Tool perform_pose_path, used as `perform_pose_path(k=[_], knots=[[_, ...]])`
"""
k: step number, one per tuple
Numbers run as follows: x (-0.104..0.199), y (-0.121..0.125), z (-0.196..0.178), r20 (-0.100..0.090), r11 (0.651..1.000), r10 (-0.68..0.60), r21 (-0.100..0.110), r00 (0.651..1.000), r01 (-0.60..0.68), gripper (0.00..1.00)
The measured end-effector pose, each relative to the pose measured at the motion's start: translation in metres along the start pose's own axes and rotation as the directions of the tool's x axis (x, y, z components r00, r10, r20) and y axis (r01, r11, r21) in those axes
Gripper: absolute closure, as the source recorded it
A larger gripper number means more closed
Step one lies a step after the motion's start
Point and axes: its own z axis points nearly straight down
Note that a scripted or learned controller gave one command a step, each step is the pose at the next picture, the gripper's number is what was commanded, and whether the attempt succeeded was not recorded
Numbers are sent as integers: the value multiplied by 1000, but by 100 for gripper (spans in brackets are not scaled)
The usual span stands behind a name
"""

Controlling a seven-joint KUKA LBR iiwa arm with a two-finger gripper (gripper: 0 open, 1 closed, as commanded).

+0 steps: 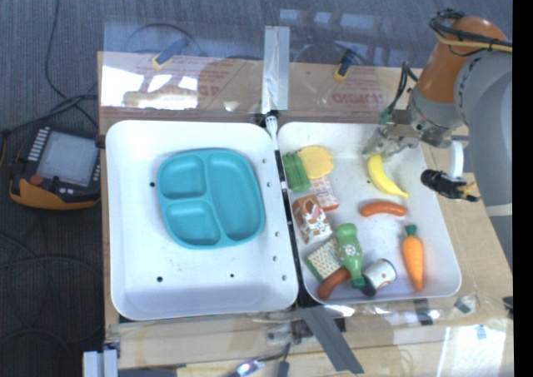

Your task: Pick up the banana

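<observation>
The yellow banana (385, 176) lies in the right bin (441, 284), near its far right corner, curving from upper left to lower right. My gripper (386, 146) hangs just over the banana's upper end, reaching in from the right on the grey arm with the orange band (454, 51). It looks open, and nothing is held between its fingers. The banana rests on the bin floor.
A red sausage (383, 210) lies just below the banana and a carrot (412, 257) lies nearer the front. A yellow round item (315, 161), snack packets (312, 217), a green bottle (350, 252) and a can (381, 274) crowd the bin's left. The left bin holds a blue divided plate (208, 198).
</observation>
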Motion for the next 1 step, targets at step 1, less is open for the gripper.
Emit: perform_pose_path(k=[1], knots=[[41, -6, -104, 1, 997, 79, 7, 997, -79, 100]])
